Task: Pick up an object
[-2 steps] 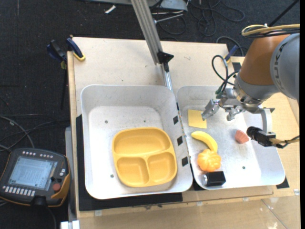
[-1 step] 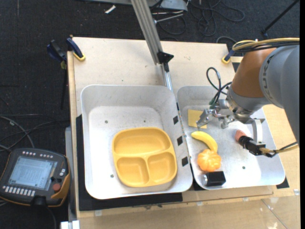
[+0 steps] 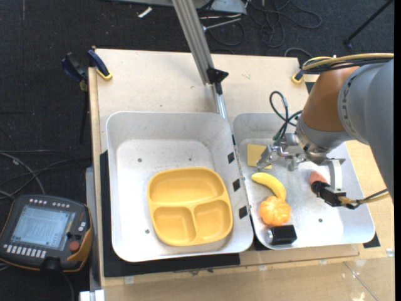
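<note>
The end effector (image 3: pixel 276 157) is seen low over the right bin (image 3: pixel 357 227), at that bin's upper left part. How far it is opened cannot be told; the metal parts are too small and cluttered. Nothing is seen held in it.

Touching or just under the end effector, on its left side, a flat yellow-tan piece (image 3: pixel 255 153) is lying on the bin floor. This looks like the thing being gone for, though contact cannot be confirmed. Just below the end effector a banana (image 3: pixel 269 184) is found, curved, lying flat. Below that again, touching the banana's lower end or nearly so, an orange round fruit (image 3: pixel 275 211) is placed, and a small black block (image 3: pixel 283 234) sits just beside it at the bin's front rim. To the right of the end effector, partly under the arm, a red-pink item (image 3: pixel 317 178) is seen; its kind cannot be told.

Further left, well apart from the end effector, the left bin (image 3: pixel 125 137) is holding a yellow divided tray (image 3: pixel 188 205). Both bins are carried on the worktop (image 3: pixel 150 80).

Step judged: approach or descent onto an object, grasp not yet made. Next move judged to need closing squarely on one item, then a straight lift. A flat piece may be hard to pinch; the banana would likely be gripped more easily.
</note>
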Available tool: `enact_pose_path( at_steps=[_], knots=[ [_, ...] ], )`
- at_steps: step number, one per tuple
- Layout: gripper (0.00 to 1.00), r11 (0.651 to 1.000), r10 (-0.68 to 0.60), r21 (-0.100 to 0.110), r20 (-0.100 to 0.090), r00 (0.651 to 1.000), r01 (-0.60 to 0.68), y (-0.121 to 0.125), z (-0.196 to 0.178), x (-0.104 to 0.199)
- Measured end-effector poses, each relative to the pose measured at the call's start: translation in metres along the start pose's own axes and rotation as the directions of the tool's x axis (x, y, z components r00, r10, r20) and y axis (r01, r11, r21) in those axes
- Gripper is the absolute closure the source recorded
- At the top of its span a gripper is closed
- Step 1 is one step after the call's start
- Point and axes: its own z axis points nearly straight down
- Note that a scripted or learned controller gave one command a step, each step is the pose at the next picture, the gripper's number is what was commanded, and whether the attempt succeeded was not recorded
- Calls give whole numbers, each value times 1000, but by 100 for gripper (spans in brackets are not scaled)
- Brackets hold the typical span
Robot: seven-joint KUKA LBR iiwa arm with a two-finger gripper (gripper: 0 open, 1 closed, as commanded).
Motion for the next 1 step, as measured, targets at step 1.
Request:
enact_pose_path(
  at_steps=[1],
  knots=[
    [100, 1000, 0, -3, 0, 1000, 0, 1, -11, 0]
  ],
)
